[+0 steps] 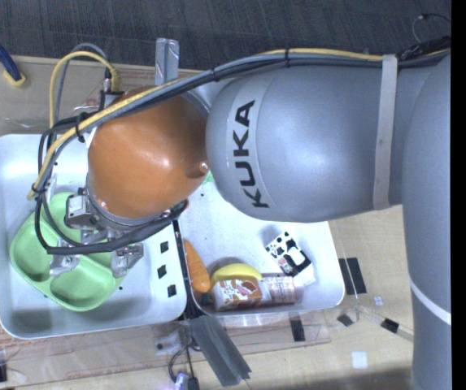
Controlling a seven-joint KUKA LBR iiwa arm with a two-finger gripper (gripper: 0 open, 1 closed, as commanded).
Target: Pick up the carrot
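The carrot [198, 268] lies untouched at the right bin's [324, 295] nine-o'clock wall; the claw's [94, 246] state is unclear.

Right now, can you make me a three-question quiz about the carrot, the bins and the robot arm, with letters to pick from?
1. Where is the carrot?
A. in the left bin
B. in the right bin, at its left edge
C. on the floor

2. What colour is the bowl?
A. green
B. red
C. blue

3. The gripper is over:
A. the carrot
B. the banana
C. the bowl

Answers: 1 B, it lies just right of the wall between the bins. 2 A, it is light green. 3 C, the wrist hangs above the bowl in the left bin.
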